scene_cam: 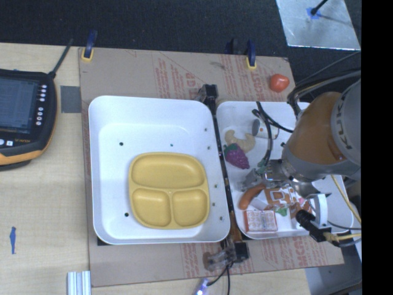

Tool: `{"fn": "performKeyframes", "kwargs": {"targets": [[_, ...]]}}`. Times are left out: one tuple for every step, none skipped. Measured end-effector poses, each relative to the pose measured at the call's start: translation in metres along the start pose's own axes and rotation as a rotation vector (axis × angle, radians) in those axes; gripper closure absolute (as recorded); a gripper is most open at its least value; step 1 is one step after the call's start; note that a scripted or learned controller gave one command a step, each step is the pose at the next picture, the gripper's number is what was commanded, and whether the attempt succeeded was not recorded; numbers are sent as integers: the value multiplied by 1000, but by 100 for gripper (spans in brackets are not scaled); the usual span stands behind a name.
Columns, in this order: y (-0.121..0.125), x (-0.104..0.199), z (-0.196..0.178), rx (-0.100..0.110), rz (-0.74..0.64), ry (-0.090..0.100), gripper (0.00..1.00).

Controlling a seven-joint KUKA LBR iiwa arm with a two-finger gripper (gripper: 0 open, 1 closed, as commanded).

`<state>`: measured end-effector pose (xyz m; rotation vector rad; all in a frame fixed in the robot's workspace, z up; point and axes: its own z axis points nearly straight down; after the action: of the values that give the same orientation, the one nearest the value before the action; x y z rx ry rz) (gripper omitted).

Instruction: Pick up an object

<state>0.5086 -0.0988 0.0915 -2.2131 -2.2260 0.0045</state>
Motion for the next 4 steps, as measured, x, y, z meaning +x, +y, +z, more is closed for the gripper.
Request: {"fn": "performKeyframes", "kwargs": {"targets": [[0, -1, -10, 2, -5, -1, 100], [0, -1, -10, 2, -4, -1, 0], [-20, -33, 0, -2, 0, -1, 0], [45, -2, 0, -1, 0, 0, 0]]}}
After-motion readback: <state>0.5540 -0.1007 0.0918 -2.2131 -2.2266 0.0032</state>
